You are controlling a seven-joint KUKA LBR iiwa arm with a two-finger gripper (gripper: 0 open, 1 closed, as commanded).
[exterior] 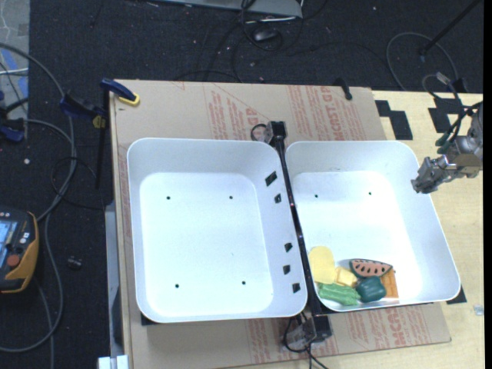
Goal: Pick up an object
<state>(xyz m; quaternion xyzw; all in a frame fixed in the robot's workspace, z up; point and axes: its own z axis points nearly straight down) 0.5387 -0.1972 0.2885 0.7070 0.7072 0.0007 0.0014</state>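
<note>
Several small toy foods lie in the near corner of the right bin (400, 206): a yellow piece (323, 265), a green pod-like piece (338, 294), a watermelon slice (371, 267), a dark teal piece (372, 289) and an orange piece (390, 283). My gripper (427, 178) hangs at the far right rim of that bin, well away from the toys. It is small and seen from the side, so how its fingers stand is unclear. Nothing shows in it.
The left bin (204, 221) sits beside the right one, with a black divider strip (286, 206) between them. Both rest on a cardboard sheet (231, 106). Cables and a clamp (121, 92) lie beyond the bench on the dark floor.
</note>
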